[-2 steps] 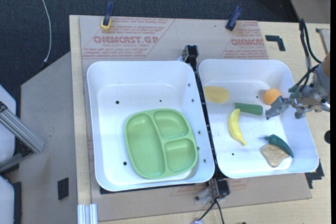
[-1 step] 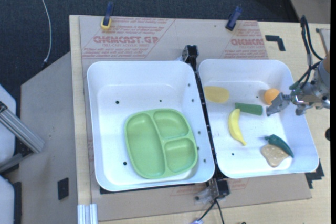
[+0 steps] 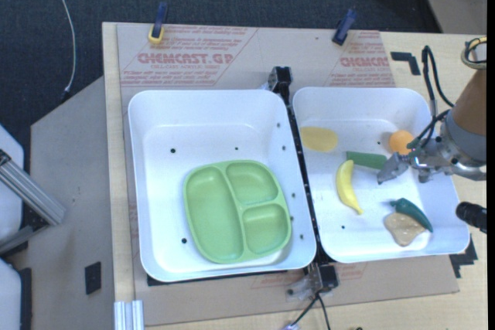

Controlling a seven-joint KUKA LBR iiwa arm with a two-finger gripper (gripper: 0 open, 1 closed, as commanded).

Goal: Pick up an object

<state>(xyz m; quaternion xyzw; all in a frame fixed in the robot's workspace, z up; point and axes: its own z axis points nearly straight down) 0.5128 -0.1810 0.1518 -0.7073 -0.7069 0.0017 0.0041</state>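
The right bin (image 3: 371,100) holds several objects: a pale yellow flat piece (image 3: 319,139), a green block (image 3: 365,159), an orange ball (image 3: 400,141), a yellow banana (image 3: 348,187), a dark green pepper (image 3: 411,211) and a tan lump (image 3: 403,229). My gripper (image 3: 406,171) hangs over the right part of this bin, just below the orange ball and right of the green block. Its fingers (image 3: 386,173) stand open with bare white bin floor between them. One fingertip sits close to the green block's right end.
The left bin (image 3: 155,120) carries a light green divided tray (image 3: 234,209). A black divider clip (image 3: 280,79) sits between the bins at the back. Cables hang at the right edge near the arm (image 3: 472,116).
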